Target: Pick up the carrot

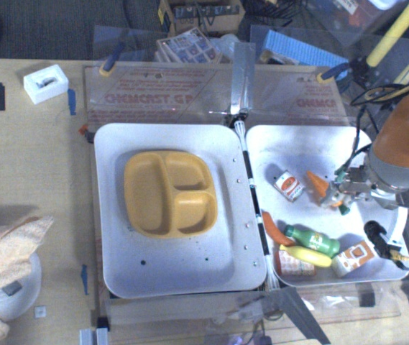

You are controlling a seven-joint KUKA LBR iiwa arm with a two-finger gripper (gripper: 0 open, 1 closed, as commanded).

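Observation:
The carrot (318, 185), a short orange piece, lies in the right bin (301, 141) near its middle, pointing up and left. A bit of green (344, 208) shows close to its right end, under the gripper. My gripper (339, 193) is low over the carrot's right end, reaching in from the right below the arm's orange band (403, 141). The gripper body hides the spot where it meets the carrot.
Left of the carrot lies a small red and white can (288, 185). Along the right bin's front edge are a red chili (270, 229), green bottle (313, 240), banana (306, 256) and small carton (353, 256). A yellow divided plate (169, 192) sits in the left bin (182, 264).

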